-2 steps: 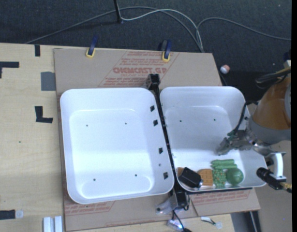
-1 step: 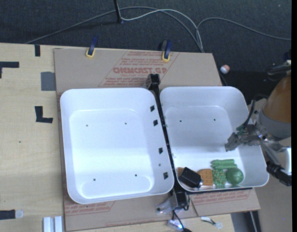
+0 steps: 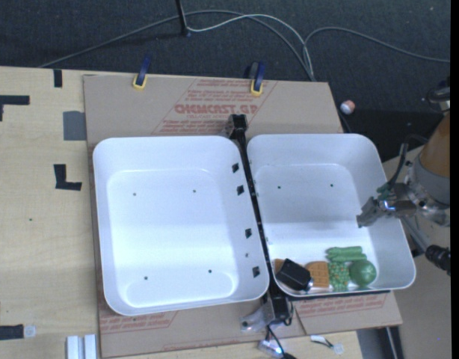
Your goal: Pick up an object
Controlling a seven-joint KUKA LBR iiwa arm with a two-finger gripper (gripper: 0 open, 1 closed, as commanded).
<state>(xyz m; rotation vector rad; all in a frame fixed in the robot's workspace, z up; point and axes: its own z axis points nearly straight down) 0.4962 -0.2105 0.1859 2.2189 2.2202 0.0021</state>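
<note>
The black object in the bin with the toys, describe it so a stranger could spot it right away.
Look at the right-hand white bin, then along its near edge, where a row of small things lies. The black blocky object is at the left end of that row, beside the divider; its neighbours are an orange piece and green pieces.

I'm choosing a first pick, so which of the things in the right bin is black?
The black block, leftmost in the row along the bin's near wall, beside the orange piece; the others are green.

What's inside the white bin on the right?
In the right bin, a few things cluster along the near edge: a black object, an orange piece and green items. Whatever lies beneath them is hidden.
</note>
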